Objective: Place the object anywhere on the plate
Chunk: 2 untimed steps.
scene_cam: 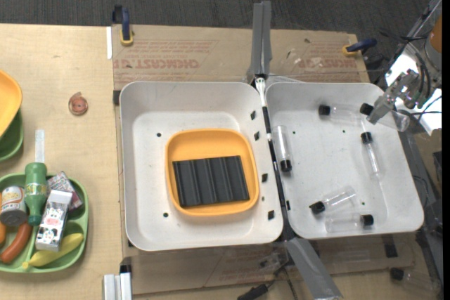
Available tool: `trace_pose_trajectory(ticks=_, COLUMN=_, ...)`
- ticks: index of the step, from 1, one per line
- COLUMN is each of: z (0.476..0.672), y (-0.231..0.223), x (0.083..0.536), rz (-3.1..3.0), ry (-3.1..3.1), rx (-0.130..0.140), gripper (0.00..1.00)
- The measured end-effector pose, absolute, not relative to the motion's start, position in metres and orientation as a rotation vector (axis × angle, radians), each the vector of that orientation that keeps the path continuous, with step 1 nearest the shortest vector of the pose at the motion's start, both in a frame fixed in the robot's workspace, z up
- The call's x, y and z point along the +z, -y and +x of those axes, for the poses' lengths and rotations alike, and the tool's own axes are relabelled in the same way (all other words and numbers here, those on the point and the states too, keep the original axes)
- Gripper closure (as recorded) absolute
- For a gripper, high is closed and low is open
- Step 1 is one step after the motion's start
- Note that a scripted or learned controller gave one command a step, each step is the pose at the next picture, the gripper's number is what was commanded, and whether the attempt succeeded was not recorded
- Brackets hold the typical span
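Note:
An orange square plate (pixel 211 140) sits in the middle of the left white bin (pixel 140 151). A dark grey ridged block (pixel 211 179) lies flat on the plate and covers most of its centre. Several clear tubes with black caps lie loose in the right bin (pixel 337 144): one by the divider (pixel 283 147), one at the right (pixel 370 157), two near the front (pixel 336 200). My gripper (pixel 385 109) hangs over the right bin's far right edge, next to a small black cap (pixel 365 109). Nothing shows in its grasp.
A green tray (pixel 77 249) with toy food and a bottle stands at the front left, with orange and green bowls (pixel 7 116) behind it. A small pink disc (pixel 78 104) lies on the bench. Clamps (pixel 124 28) hold the cardboard at the back.

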<state>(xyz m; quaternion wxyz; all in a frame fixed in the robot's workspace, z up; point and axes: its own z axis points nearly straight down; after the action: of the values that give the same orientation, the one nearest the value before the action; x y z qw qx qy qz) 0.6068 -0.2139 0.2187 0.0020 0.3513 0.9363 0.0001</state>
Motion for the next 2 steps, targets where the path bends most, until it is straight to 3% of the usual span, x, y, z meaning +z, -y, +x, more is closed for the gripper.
trace_pose_trajectory(ticks=1, z=0.65, y=0.219, x=0.308, rz=0.908, ry=-3.003, rx=0.0, gripper=1.0)
trace_pose_trajectory(ticks=2, z=0.648, y=0.222, x=0.396, rz=0.592, ry=-3.081, rx=0.0, gripper=1.0)
